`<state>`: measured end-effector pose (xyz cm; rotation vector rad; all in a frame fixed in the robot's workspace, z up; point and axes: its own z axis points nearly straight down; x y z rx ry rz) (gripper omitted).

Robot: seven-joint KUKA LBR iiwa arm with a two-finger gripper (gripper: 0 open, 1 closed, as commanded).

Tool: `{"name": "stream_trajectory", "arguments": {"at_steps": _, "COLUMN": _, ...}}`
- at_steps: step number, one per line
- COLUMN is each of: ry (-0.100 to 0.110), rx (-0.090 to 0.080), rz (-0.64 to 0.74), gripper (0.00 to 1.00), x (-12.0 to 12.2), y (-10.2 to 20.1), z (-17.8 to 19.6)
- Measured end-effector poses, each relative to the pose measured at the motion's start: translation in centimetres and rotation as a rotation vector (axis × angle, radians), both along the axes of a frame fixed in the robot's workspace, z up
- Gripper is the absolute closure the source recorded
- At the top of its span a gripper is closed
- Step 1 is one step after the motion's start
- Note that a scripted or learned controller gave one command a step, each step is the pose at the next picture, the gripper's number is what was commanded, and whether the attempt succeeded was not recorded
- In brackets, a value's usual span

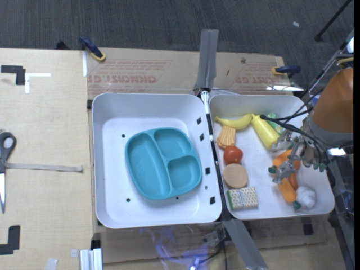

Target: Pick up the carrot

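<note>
A: So where's the carrot (287, 188) at?

B: Right bin (264, 211), near its right wall. Long axis runs up-left to down-right, lower end next to a white garlic bulb (306, 197). Can't tell which end is the tip.

A: And the gripper (286, 167)?

B: Directly over the carrot's upper part, touching or just above it. Whether its fingers are spread or closed, I can't tell.

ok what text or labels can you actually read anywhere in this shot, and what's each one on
Red print on the cardboard sheet behind the left bin: upside down from this view and too blurred to read with confidence.
More red print on the cardboard behind the right bin: also upside down and too blurred.
Green-patterned packet in the right bin: any markings are too small to read.
Nothing else carries readable text.
</note>
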<state>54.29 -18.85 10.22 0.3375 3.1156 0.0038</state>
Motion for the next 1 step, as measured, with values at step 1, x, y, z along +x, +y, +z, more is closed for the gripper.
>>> {"name": "stream_trajectory", "arguments": {"at_steps": 1, "ry": -0.005, "rx": -0.001, "rz": 0.003, "gripper": 1.00, "x": 0.22, "y": 0.08, "z": 1.00}}
